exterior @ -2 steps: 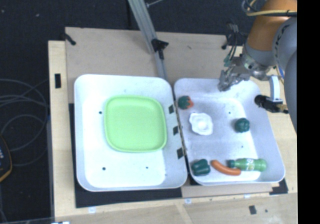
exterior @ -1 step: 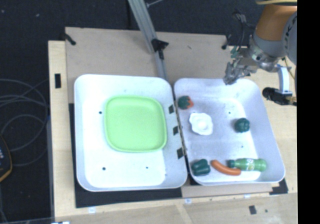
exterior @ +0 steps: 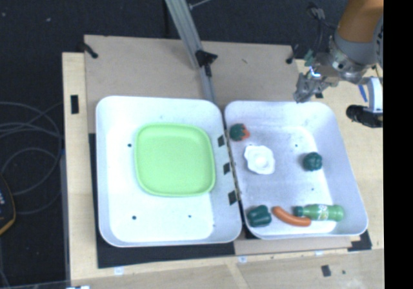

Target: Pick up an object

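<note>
Camera view looks down on a desk (exterior: 271,71) bearing two white bins side by side. The left bin (exterior: 116,171) holds a light green plate (exterior: 174,159). The right bin (exterior: 335,152) holds the loose things: a small green and orange piece (exterior: 238,131) near its far left corner, a white lump (exterior: 259,159) just below that, a dark green ball (exterior: 312,161) toward the right wall, and along the near edge a dark green block (exterior: 259,216), an orange sausage-shaped piece (exterior: 290,217) and a green bottle (exterior: 321,212) lying on its side, the last two touching.

The end effector (exterior: 304,93) hangs over the far rim of the right bin, above bare desk and well apart from every object; whether it is wide or narrow cannot be told at this size, and nothing shows in it.

No grasp has begun, so the step in hand is choosing a target and approaching. The ball looks the best pick: it stands alone, with clear floor on all sides for both sides of the grasp. The arm should centre over it first, then descend straight. The crowded near edge risks a nudge or a double catch.
</note>
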Controlling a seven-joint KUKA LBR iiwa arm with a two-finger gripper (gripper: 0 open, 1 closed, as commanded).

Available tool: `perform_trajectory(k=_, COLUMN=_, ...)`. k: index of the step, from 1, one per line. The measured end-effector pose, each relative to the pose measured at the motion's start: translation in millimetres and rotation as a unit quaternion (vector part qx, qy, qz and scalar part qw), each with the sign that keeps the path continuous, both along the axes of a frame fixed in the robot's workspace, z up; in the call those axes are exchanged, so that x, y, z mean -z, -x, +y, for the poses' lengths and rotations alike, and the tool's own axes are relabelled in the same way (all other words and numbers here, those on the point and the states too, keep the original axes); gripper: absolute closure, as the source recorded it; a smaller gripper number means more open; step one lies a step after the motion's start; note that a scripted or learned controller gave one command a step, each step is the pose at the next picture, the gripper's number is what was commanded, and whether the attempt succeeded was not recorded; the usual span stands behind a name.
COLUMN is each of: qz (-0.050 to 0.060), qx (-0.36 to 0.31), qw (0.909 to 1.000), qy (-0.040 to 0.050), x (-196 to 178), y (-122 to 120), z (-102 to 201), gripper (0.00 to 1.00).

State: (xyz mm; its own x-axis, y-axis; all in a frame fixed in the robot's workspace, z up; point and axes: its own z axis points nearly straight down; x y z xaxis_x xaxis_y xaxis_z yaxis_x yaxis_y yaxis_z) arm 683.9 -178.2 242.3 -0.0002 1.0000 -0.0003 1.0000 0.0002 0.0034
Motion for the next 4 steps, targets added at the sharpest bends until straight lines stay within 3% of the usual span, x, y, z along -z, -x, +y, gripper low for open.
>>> perform_trajectory(k=3, qz=0.001, qx=-0.002, qw=1.0000, qy=-0.0008, x=-21.8, y=68.0, z=142.1, gripper=1.00)
perform_trajectory(k=4, qz=0.001, qx=-0.002, qw=1.0000, qy=-0.0008, x=-17.6, y=79.0, z=195.8, gripper=1.00)
